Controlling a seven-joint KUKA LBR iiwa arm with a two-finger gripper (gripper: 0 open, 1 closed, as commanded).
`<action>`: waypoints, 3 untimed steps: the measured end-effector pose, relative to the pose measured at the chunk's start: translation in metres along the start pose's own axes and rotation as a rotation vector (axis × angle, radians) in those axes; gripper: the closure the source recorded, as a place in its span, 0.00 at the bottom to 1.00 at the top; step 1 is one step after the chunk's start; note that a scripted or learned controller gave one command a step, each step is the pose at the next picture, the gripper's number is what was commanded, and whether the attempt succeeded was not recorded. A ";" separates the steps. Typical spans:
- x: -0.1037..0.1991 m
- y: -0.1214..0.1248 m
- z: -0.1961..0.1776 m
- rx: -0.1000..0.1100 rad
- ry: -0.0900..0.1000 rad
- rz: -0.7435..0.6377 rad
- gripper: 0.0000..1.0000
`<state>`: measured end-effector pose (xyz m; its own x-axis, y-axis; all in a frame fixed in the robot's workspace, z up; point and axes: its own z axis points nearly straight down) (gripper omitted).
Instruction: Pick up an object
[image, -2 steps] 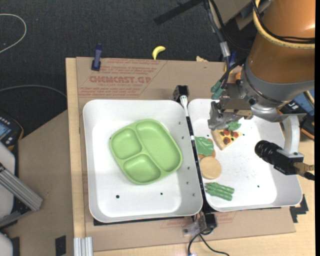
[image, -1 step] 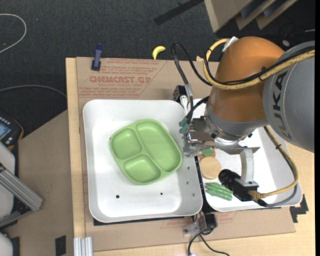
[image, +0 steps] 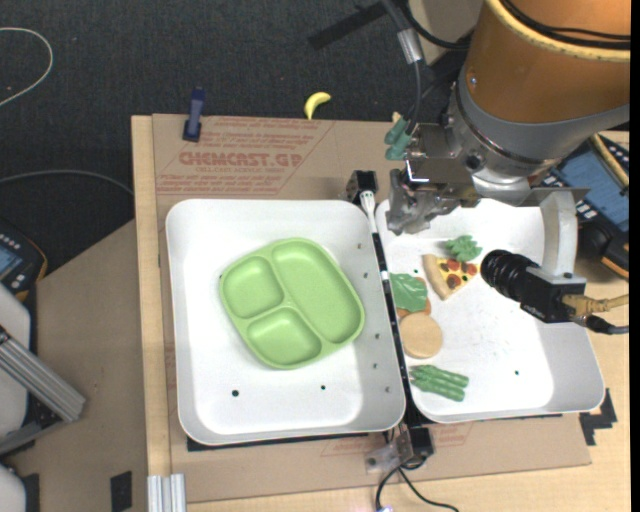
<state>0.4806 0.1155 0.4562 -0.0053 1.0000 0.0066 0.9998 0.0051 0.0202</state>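
My gripper (image: 412, 212) hangs over the far left corner of the right bin (image: 560, 385), its metal fingers pointing down above bare bin floor. In that bin lie a toy pizza slice (image: 447, 274), a small green leafy piece (image: 462, 246), a green lump (image: 409, 291) by the left wall, a tan round cookie (image: 421, 337) and a green pea pod (image: 438, 381) near the front. The pizza slice sits just in front and to the right of the gripper. Nothing shows between the fingers.
The left bin (image: 200, 390) holds a green divided plate (image: 290, 301). A yellow banana toy (image: 317, 102) and a blue clip (image: 194, 114) lie on the cardboard behind the bins. The divider between the bins runs close to the gripper's left.
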 end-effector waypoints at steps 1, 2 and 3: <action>-0.057 -0.006 0.129 0.033 -0.010 0.012 1.00; -0.104 -0.001 0.155 0.024 -0.007 0.010 1.00; -0.134 -0.008 0.225 0.030 -0.007 0.011 1.00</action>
<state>0.4777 -0.0175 0.2303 0.0055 1.0000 -0.0007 0.9999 -0.0055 -0.0094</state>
